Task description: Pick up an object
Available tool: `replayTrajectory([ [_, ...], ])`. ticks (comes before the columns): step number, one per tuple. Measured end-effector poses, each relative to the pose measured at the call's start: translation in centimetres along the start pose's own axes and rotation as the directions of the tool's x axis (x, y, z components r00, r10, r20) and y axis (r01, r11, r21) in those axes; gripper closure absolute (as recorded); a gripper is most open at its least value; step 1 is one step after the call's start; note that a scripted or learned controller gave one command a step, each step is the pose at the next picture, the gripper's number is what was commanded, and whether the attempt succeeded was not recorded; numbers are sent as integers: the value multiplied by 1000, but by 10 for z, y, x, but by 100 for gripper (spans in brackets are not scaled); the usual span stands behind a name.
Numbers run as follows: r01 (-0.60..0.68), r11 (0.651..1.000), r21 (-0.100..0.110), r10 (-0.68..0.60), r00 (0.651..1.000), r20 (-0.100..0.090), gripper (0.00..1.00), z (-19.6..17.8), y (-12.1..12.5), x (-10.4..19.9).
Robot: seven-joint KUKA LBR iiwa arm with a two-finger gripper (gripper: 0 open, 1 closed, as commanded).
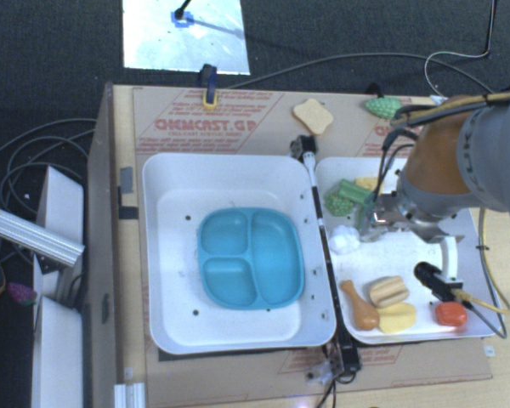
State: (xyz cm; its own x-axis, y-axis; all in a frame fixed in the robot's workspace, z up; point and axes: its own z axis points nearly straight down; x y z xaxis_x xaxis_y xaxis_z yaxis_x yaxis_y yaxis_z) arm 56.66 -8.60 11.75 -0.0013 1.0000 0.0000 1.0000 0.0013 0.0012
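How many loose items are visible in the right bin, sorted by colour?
Green: 1, a green piece
White: 1, a white lump
Tan or yellow: 3, a drumstick, a bun, a yellow slice
Red: 1, a red piece
Total: 6; the arm may hide more.

cardboard sheet (pixel 238 113) | red print | "CHEMCAST GP"

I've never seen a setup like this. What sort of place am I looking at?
Probably a robotics lab test bench. A grey arm reaches over two white bins, one holding a blue divided plate, the other toy food such as a hot dog, amid loose cables.
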Motion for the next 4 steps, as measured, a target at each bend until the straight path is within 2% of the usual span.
replayTrajectory([
  [1, 2, 1000, -5, -2, 1000, 2, 100, -65, 54, -25],
  [2, 3, 1000, -1, -3, 1000, 1, 0, -63, 53, -25],
  [3, 3, 1000, 2, -3, 1000, 0, 0, 8, 59, -17],
  [4, 3, 1000, 1, -3, 1000, 0, 0, 33, 45, 2],
])
